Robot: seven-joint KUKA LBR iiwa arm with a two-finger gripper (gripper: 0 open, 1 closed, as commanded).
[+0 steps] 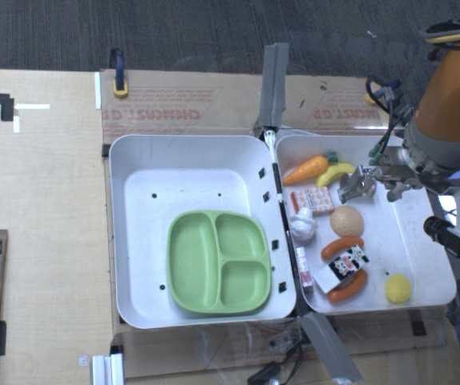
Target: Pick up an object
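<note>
Yellow banana (336, 172) is just left of my claw (360, 184), which hangs over it to grab; can't tell how open it is.

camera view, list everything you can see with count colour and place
bins: 2, white, side by side on the bench
divided plate: 1, green, left bin
carrot: 1, orange, right bin, far left corner
banana: 1, yellow, beside the carrot
snack packet: 1, white and red, below the carrot
garlic bulb: 1, white, by the right bin's left wall
egg: 1, tan, middle of the right bin
sausages: 2, red-orange, near part of the right bin
lemon: 1, yellow, near right corner of the right bin
clamp: 1, blue and yellow, far bench edge
arm: 1, grey and orange, right side
gripper: 1, metallic, over the right bin near the banana
</note>
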